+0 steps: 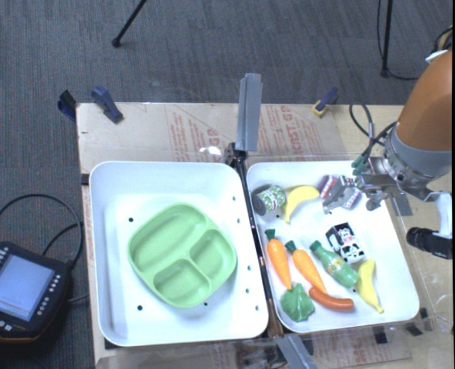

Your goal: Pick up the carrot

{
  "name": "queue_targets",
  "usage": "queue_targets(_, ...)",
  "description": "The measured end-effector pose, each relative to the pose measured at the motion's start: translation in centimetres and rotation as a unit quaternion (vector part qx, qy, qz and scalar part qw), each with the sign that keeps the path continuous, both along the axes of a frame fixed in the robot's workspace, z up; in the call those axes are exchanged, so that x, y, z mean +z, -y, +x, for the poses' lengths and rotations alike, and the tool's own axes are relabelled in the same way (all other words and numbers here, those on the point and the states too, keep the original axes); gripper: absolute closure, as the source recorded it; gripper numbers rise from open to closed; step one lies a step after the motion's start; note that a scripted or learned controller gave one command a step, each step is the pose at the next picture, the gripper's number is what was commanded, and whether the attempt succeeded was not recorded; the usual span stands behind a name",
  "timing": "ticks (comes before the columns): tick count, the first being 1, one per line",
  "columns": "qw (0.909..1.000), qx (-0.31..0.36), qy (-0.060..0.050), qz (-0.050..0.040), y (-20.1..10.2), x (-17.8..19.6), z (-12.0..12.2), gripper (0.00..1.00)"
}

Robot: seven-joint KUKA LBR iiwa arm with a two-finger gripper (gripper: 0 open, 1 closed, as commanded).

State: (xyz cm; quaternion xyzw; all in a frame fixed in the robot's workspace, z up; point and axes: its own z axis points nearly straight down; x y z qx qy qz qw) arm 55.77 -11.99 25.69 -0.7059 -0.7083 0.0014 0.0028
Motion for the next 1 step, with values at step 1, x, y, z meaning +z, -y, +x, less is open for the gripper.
queue_targets(1, 0.9981, 0.062, 0.000, 0.0004, -4.01, -6.72, -5.75, 0.00)
